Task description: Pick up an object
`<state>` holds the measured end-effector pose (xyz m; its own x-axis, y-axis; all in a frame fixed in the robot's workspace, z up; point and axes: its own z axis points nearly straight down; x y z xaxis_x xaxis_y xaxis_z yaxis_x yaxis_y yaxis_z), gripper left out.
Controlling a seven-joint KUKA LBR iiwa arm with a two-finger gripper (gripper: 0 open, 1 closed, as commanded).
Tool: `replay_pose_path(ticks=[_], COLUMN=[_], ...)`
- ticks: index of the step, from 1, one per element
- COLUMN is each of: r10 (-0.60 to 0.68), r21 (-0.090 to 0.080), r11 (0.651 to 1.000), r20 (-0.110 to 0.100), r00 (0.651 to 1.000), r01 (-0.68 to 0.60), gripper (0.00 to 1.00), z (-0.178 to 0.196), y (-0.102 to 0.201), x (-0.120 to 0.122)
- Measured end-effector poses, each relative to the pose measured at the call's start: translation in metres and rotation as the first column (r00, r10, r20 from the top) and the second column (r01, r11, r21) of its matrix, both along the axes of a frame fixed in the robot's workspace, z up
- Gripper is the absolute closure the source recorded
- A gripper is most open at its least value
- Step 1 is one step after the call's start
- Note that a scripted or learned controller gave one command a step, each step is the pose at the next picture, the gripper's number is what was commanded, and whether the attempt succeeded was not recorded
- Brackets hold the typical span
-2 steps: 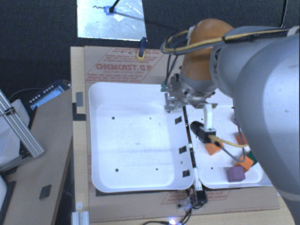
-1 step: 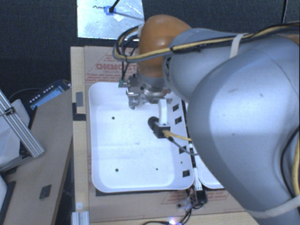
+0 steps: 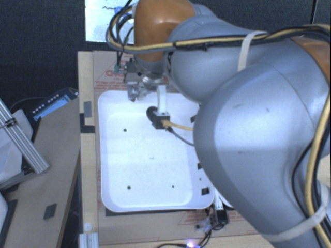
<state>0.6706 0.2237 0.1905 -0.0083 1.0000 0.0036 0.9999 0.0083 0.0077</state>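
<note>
The object cannot be made out behind the arm (image 3: 258, 123).

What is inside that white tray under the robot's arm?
The white bin shows bare floor with a few tiny dark specks. The gripper hangs over its far edge. The grey arm covers its right side, so anything lying there is hidden.

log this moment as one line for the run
hand: at far rim of white bin | held: nothing visible | grip state: cannot tell | pick: not yet done
</note>
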Motion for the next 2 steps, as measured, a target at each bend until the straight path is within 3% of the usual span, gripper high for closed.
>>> replay_pose_path(ticks=[2], r10=[-0.002], r21=[-0.004], r11=[1.0], r20=[-0.008], r00=[1.0], r01=[0.002], gripper=[1.0], z=[-0.035], y=[0.003], x=[-0.002])
